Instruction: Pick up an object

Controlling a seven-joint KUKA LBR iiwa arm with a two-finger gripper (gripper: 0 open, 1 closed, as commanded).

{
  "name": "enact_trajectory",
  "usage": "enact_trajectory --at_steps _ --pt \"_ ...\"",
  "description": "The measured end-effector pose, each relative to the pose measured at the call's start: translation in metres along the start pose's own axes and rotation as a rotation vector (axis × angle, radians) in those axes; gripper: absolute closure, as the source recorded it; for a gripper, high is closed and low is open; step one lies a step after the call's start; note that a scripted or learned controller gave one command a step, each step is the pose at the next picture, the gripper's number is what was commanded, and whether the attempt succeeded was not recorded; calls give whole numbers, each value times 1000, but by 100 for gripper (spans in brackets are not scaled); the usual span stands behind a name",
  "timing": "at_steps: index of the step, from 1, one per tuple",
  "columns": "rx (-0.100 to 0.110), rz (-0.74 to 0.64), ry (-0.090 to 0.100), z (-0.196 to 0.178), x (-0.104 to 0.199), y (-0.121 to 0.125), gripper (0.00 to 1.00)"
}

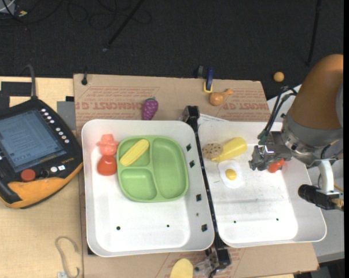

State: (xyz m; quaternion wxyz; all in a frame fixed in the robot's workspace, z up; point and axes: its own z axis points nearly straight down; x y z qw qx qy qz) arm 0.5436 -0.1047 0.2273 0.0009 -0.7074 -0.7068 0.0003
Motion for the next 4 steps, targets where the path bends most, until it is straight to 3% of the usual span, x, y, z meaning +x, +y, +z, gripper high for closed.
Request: enact_trajectory --at_steps 2,3,4 --pt "3 -5 2 0 110 3 100" --pt "2 -5 1 -9 167 -8 100" --pt "3 -3 0 -8 199 -16 100"
